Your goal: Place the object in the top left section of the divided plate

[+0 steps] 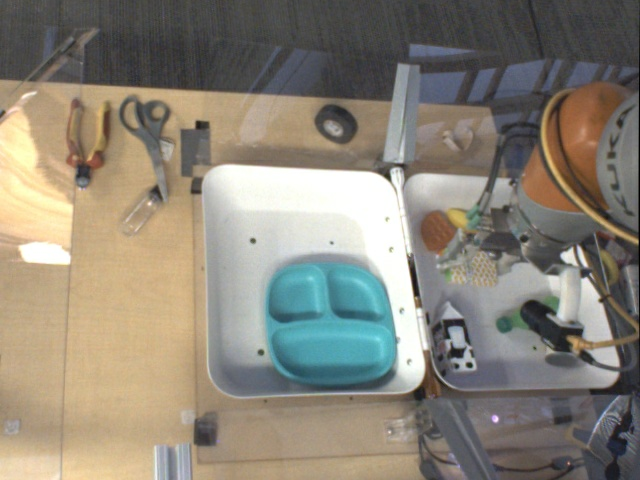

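The teal divided plate (330,323) lies in the left bin (240,268), with two small sections at its far side and one large section at its near side; nothing lies in any section. My gripper (478,243) hangs low over the far left part of the right bin (500,368). It is right above a beige dotted object (482,268) and close to a brown-orange round object (437,230) and a small yellow object (458,216). The wrist hides how the gripper meets them.
A green object (508,321) and a black-and-white object (452,343) also lie in the right bin. On the bench at the far left are scissors (150,133), pliers (85,138) and a tape roll (336,123). A metal post (402,113) stands behind the divider between the bins.
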`<state>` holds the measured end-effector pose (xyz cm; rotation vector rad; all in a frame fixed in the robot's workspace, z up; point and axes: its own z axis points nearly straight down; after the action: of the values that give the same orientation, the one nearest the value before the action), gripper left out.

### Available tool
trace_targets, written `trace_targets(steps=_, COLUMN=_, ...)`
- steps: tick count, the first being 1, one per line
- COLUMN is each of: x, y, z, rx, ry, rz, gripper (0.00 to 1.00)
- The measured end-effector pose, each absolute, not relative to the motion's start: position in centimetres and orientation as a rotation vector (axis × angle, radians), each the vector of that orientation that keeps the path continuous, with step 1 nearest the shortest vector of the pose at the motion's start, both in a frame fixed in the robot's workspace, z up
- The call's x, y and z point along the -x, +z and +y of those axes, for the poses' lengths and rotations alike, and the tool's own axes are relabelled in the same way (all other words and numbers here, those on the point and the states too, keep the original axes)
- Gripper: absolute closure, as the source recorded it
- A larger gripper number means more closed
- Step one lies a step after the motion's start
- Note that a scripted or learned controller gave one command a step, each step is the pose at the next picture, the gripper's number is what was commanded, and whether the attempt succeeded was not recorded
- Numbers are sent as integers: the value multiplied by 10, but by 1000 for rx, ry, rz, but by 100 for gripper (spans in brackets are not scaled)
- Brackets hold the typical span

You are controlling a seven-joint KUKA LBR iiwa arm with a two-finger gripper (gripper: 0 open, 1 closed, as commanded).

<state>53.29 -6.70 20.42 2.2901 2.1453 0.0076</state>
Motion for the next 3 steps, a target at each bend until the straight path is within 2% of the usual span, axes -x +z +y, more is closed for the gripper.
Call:
trace_targets(steps=1, x=-568, y=238, z=36, rx=-2293, ry=5, rz=2145, gripper=100)
trace_targets(steps=2, x=-543, y=248, z=118, rx=-2233, ry=5, rz=2208, gripper=100)
trace_targets(steps=3, x=-543, y=248, z=118, rx=-2233, ry=5, rz=2208, gripper=0)
